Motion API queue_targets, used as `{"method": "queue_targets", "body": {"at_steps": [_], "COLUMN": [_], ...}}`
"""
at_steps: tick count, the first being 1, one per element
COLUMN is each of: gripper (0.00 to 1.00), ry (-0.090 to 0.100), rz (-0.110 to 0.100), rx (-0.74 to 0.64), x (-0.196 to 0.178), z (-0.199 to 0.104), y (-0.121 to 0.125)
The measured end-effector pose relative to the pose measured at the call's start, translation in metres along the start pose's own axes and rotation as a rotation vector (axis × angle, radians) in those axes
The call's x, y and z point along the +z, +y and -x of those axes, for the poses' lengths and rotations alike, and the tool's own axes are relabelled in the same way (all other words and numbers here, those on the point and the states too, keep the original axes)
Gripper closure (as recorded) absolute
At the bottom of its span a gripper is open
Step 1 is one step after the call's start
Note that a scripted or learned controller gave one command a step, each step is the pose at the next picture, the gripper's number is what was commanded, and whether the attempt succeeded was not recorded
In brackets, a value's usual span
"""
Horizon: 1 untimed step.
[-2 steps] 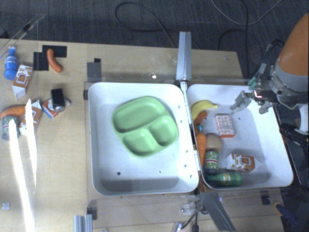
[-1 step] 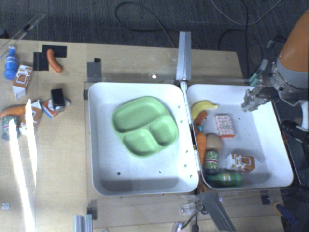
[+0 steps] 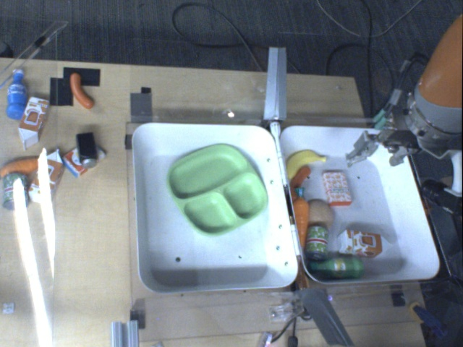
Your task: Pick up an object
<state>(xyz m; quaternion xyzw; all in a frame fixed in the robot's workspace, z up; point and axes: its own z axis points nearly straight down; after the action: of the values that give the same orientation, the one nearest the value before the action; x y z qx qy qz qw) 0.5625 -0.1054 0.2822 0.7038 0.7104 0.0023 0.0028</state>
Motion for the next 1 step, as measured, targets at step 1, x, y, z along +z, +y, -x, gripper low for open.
{"method": "queue_targets", "body": {"at_steps": [1], "gripper": [0.00], "ry": [0.001], "rz": [-0.003], "rx": [0.033], "x": [0.1900], "z": [-0.0013], "y": [0.0058]}}
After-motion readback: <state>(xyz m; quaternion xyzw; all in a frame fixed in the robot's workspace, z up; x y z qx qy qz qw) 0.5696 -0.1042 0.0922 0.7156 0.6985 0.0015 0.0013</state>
